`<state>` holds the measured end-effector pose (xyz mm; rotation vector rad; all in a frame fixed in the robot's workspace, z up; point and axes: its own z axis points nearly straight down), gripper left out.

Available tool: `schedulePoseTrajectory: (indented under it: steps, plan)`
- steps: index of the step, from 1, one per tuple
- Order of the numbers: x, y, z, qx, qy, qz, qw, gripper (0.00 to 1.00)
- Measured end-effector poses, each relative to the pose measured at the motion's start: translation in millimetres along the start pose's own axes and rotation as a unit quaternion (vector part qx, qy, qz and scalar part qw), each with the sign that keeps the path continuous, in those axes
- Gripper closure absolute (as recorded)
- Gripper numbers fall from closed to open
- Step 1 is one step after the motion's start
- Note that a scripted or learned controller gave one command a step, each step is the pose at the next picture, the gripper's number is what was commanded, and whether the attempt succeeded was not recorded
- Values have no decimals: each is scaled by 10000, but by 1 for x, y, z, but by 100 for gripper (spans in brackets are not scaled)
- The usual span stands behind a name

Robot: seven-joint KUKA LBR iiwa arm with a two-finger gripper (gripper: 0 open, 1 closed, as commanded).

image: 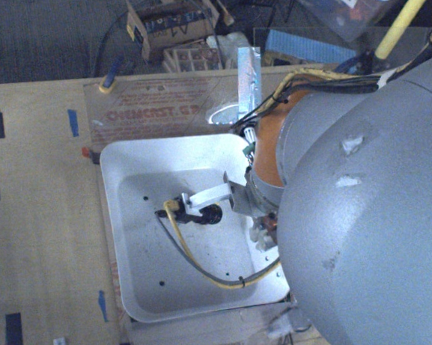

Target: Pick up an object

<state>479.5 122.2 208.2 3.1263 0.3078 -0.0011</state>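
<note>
A shallow white bin (pixel 125 168) lies in the middle of the camera view. The big grey arm with its orange band (pixel 270 144) comes in from the right and covers the bin's right side. My gripper (pixel 260 235) hangs low over the right part of the bin floor, mostly hidden under the wrist. No loose object shows between or near it. A few small dark dots (pixel 146 199) mark the bin floor.
The wooden bench (pixel 42 243) stretches to the left, with blue tape marks (pixel 72 122) and black corner marks. Boxes and cables crowd the back edge beyond the bin. The arm's body hides everything right of the bin.
</note>
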Motion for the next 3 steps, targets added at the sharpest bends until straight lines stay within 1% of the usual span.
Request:
schedulePoseTrajectory:
  steps: [1, 2, 3]
  plan:
    - [17, -53, 37, -3, 7, 0, 10000, 100]
    - [23, -99, 118, 19, 43, -16, 10000, 100]
    - [2, -17, 102, 18, -30, -2461, 9692, 100]
